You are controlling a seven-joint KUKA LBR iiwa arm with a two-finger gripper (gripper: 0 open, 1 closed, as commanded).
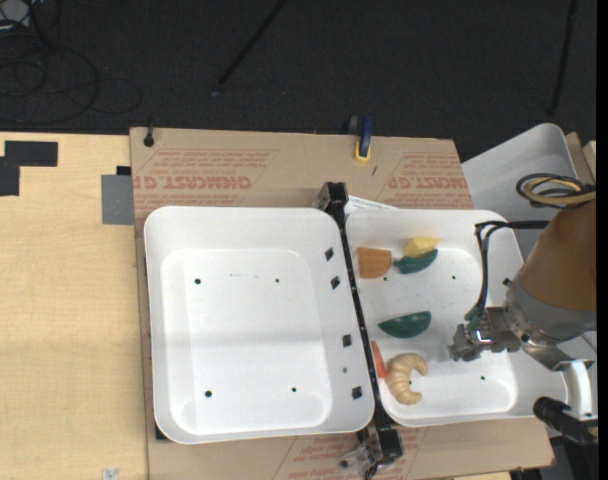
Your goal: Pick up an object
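Even overhead light, soft shadows, slightly blurry.

blue-handled clamp (362, 137) on cardboard sheet (284, 168)

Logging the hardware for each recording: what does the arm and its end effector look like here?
The arm is a thick rounded body with an orange band above a grey wrist section. A black cable loops beside it. The end effector is a small dark metallic assembly.

Croissant (406, 377) and other pieces lie in the right bin (496, 400), left bin (174, 258) beside.
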